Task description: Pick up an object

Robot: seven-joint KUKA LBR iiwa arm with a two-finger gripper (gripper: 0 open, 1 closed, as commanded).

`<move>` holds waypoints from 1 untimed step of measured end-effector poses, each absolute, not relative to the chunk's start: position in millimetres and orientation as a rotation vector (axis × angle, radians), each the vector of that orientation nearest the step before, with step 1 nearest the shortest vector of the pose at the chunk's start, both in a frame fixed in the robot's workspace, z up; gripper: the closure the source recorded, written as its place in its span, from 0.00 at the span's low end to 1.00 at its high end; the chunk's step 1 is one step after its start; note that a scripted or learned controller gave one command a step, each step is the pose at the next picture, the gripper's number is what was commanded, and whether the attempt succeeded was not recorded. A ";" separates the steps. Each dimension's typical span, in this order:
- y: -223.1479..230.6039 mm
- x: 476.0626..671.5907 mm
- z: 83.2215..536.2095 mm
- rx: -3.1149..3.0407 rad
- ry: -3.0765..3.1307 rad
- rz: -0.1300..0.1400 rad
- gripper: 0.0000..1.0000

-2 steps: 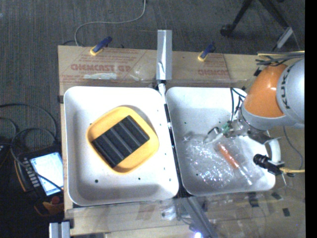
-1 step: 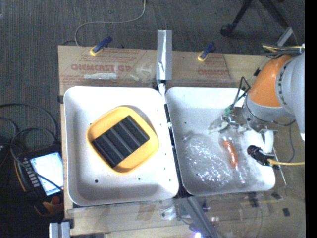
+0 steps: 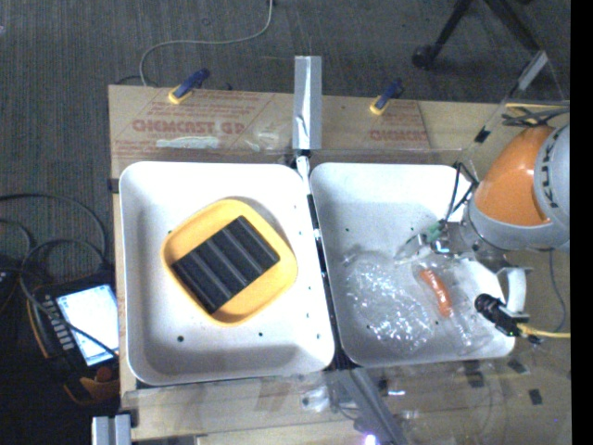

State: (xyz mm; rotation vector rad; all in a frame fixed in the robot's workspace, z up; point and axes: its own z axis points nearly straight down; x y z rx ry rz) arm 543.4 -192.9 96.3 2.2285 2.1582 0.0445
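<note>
The arm reached in from the right, its grey body and orange band hanging over the right-hand bin's far corner. Its gripper was low over the bin floor near the right side, but from where I stood the wrist covered it, and I could not tell how the jaws stood or whether they had anything.

Just beside the gripper lay a clear plastic bag, crumpled and glinting, spread over the middle of that bin. An orange tube-like item lay at the bag's right edge, near the gripper; I could not tell if it was inside the bag.

In the left bin sat a yellow tray-like object with a black ribbed top, turned at an angle, roughly central and well apart from the arm.
</note>
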 end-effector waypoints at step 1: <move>-191.2 539.7 92.0 2.193 2.222 0.016 0.00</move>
